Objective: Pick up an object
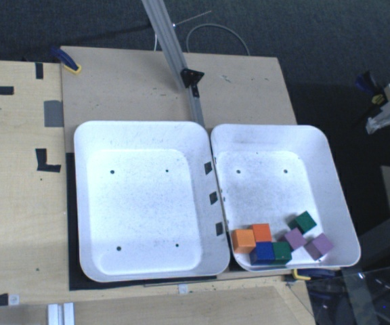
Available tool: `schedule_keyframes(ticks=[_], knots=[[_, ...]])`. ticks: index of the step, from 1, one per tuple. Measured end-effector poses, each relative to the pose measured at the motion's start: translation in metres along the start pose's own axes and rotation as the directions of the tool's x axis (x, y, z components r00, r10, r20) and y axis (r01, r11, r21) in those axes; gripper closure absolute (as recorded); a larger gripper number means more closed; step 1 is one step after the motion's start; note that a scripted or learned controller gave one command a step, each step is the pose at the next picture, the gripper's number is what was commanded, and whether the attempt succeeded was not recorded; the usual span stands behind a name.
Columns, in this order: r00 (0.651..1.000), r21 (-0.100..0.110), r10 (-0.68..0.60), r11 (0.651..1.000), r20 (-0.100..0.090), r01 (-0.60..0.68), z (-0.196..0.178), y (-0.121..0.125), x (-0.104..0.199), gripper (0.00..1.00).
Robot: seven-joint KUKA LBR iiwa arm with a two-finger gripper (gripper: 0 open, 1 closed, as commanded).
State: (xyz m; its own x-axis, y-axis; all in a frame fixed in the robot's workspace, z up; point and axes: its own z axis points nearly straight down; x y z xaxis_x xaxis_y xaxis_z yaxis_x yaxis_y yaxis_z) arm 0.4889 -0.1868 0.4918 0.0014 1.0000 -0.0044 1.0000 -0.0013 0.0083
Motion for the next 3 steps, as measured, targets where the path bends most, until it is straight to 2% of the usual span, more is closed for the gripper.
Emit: schedule_keyframes(ticks=[1,2,3], knots=[[1.0,0.002,-0.01,1.0,-0.004,0.01,-0.052,0.017,0.077,0.0],[1.0,0.017,-0.006,1.0,-0.005,0.006,0.039,0.069,0.113,0.0],[1.0,0.013,-0.01,1.0,-0.006,0.01,0.082,0.092,0.234,0.0]])
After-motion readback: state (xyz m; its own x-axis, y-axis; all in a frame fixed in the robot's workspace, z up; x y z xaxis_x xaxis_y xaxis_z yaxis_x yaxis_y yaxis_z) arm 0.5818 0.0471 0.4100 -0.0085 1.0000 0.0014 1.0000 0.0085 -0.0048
